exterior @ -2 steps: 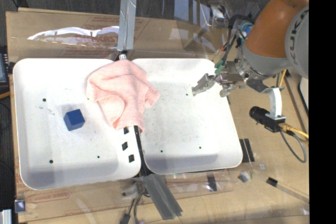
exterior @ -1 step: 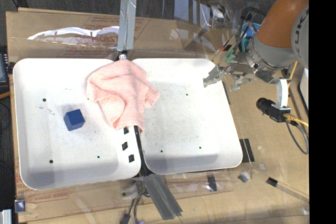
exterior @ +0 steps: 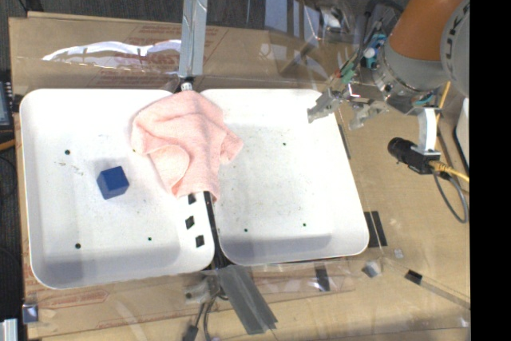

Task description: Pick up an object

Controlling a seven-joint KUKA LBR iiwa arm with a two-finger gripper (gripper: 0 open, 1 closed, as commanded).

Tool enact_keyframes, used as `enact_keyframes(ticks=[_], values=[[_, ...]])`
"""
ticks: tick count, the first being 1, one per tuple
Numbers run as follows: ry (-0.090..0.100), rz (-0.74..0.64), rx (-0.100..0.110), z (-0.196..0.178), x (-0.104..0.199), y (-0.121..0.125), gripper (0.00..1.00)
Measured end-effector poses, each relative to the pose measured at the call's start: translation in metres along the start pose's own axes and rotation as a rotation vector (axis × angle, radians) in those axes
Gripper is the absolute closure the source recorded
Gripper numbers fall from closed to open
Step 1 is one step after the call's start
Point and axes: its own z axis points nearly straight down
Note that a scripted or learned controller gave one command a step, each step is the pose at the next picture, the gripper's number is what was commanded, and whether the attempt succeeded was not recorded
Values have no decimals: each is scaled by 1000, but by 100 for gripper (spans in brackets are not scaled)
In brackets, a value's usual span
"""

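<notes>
**Two white bins, a pink cloth across their join, and a robot gripper hovering at the far right**

A bench seen from above and at a slant carries two shallow white plastic bins side by side. The left bin (exterior: pixel 48 172) holds a small blue cube (exterior: pixel 113 181), which sits on the bin floor left of centre, apart from the walls. A few dark specks dot the floor around it.

A crumpled pale pink cloth (exterior: pixel 185 138) lies draped over the ridge where the two bins meet, towards the far end. Most of it rests in the left bin, to the right of the cube and not touching it; its right edge hangs over into the right bin (exterior: pixel 319 204). The floor of the right bin shows only small dark specks besides that edge of cloth.

The grey robot arm with an orange band (exterior: pixel 435 12) enters from the right. Its two-finger gripper (exterior: pixel 342 106) hangs over the far right corner of the right bin, near the rim, well apart from both the cloth and the cube. The metal fingers (exterior: pixel 322 108) are spread apart, and nothing sits between them.

A flat brown cardboard sheet (exterior: pixel 104 40) lies under the bins and shows along the far side. A grey strip of tape (exterior: pixel 192 36) runs from the far edge towards the join between the bins
</notes>
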Motion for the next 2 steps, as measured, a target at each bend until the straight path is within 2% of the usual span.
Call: enact_keyframes(ticks=[1, 2], values=[[-1, -114, -1, -73, 13, -13, 0], [-1, -111, 2, -56, -12, -50, 0]])
